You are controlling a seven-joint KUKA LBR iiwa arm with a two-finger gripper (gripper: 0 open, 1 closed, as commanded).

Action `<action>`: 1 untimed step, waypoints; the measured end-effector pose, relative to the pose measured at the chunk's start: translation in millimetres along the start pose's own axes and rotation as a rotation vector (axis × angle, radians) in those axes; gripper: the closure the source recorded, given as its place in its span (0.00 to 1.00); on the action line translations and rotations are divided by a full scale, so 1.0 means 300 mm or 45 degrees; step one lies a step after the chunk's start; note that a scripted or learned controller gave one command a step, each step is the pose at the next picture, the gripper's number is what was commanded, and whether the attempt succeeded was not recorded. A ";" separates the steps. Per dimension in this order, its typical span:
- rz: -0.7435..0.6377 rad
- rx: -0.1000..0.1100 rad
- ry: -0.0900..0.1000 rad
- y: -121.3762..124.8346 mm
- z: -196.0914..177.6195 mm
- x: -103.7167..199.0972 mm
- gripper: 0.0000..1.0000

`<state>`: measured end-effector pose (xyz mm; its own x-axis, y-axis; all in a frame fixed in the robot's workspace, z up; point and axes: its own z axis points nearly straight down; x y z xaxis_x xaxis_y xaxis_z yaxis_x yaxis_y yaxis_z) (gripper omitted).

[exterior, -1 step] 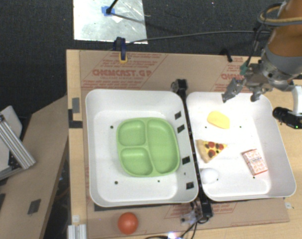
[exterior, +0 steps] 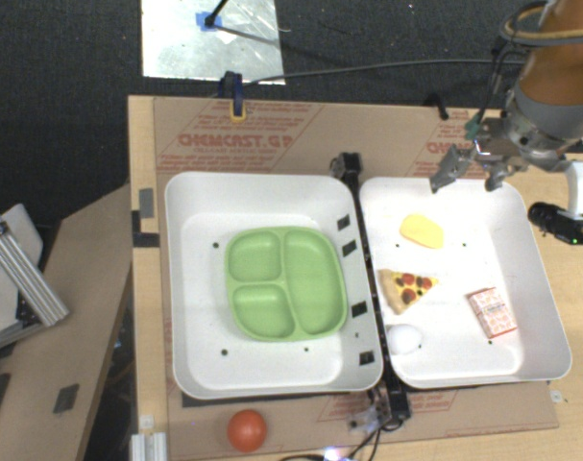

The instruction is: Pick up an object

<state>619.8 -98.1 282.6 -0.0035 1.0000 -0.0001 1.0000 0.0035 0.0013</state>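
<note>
The right white bin (exterior: 536, 286) holds a yellow oval piece (exterior: 422, 230), a toy pizza slice (exterior: 405, 289), a small red and white carton (exterior: 491, 312) and a white round object (exterior: 402, 338) at its near left corner. My gripper (exterior: 471, 175) hangs above the bin's far edge, up and to the right of the yellow piece. Its two fingers are spread apart with nothing between them. The orange-banded arm (exterior: 560, 56) comes in from the upper right.
The left white bin (exterior: 190, 257) carries a green divided plate (exterior: 285, 282). A red ball (exterior: 246, 429) lies on the bench in front of the bins. A black clamp (exterior: 347, 166) sits at the far end of the seam between the bins.
</note>
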 end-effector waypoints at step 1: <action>0.003 0.002 -0.001 -0.002 0.149 -0.026 0.00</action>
<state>619.1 -106.0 237.8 -0.0010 1.0000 -0.0007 1.0000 0.0010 -0.0005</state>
